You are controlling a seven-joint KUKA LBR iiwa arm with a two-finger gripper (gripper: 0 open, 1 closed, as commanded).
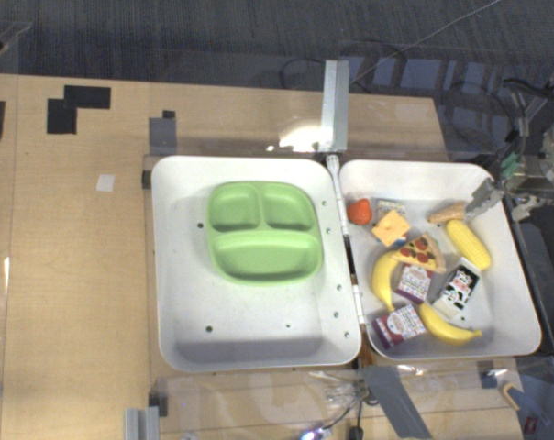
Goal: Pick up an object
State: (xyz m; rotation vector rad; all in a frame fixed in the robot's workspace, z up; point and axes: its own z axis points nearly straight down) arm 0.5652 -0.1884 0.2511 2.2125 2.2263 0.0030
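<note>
- My gripper (486, 195) hangs at the right bin's (525, 333) far edge; I cannot tell how its jaws stand.
- I'd take the corn cob (467, 244) across its middle: probably light, stiff, slightly slippery.

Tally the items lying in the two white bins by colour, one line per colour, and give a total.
Green: 1, the divided plate in the left bin.
Yellow: 4, two bananas, a corn cob and a cheese wedge.
Orange-red: 1, a tomato.
Tan: 1, a bread piece.
Printed, mixed colours: 4, a pizza slice and three small cartons.
Total: 11
</note>
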